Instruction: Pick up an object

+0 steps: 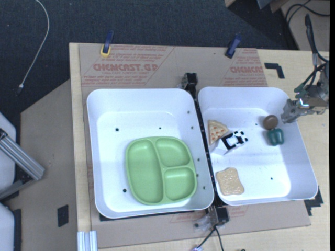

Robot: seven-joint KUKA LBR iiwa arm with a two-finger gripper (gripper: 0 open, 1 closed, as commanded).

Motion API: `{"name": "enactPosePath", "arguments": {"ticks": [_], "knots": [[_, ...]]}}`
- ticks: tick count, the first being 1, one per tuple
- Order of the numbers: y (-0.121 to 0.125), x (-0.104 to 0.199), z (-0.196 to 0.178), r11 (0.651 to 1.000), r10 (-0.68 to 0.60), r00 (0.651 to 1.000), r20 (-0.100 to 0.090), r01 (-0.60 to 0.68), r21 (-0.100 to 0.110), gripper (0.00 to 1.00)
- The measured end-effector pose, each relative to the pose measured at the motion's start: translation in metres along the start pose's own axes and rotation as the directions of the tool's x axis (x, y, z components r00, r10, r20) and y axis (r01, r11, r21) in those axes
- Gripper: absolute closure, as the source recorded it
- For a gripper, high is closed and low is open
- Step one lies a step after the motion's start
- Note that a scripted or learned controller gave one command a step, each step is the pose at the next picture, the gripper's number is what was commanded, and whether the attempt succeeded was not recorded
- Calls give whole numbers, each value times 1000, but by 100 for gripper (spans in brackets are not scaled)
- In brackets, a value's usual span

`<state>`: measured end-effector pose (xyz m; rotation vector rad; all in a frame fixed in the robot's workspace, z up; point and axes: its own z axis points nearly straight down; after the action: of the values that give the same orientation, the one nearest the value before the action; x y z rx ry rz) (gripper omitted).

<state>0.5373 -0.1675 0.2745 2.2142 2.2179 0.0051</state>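
The right white bin (293,187) holds several small objects. A pizza slice toy (216,130) lies by its left wall, with a black-and-white piece (233,139) beside it. A slice of toast (229,181) lies near the front left corner. A brown round piece (270,122) and a teal piece (275,136) sit near the right wall. My gripper (296,107) hangs over the bin's right rim, just right of the brown piece and apart from it. Nothing shows in its grasp.
The left white bin (104,109) holds a green divided plate (159,169). Clamps sit at the bench's back edge (107,44) and between the bins (189,80). Cables run near the arm at the right.
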Motion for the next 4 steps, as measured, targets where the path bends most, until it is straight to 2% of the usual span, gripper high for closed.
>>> {"name": "enactPosePath", "arguments": {"ticks": [1, 3, 4], "knots": [[-1, 43, 5, 1000, -3, 1000, -5, 3, 9, 100], [-8, 145, 1, 1000, -4, 1000, -5, 4, 9, 100], [-20, 201, 21, 1000, -5, 1000, -6, 5, 12, 100]]}}
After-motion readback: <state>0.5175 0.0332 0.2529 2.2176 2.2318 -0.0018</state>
